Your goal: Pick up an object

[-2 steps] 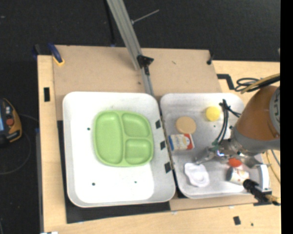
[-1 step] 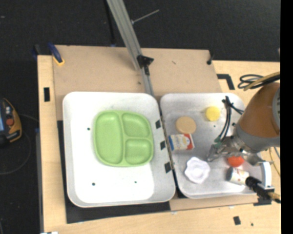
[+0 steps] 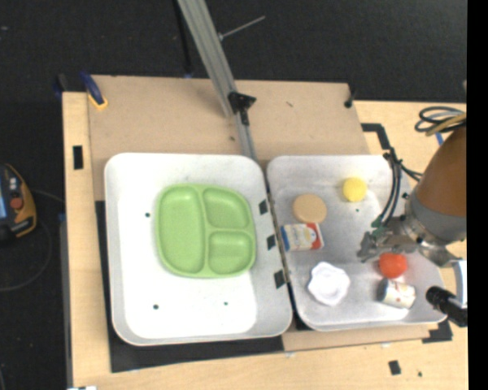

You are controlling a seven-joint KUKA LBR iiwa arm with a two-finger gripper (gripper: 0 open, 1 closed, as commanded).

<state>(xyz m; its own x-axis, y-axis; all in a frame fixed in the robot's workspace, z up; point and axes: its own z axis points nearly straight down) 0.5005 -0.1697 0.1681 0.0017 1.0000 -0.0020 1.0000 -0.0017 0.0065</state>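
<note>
Gripper closure: cannot tell, as the wrist hides the tips. It hangs over the right bin at lower right of frame, just above the red object, probably the target since the tool lines up on it. Nearest the bottom edge lie a small white cup and a crumpled white piece. Further up are a carton, a tan disc and a yellow ball, loosely spaced so each could be reached alone.

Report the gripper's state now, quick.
Gripper: state cannot be told; it hangs over the right bin, just above the red object.
</note>
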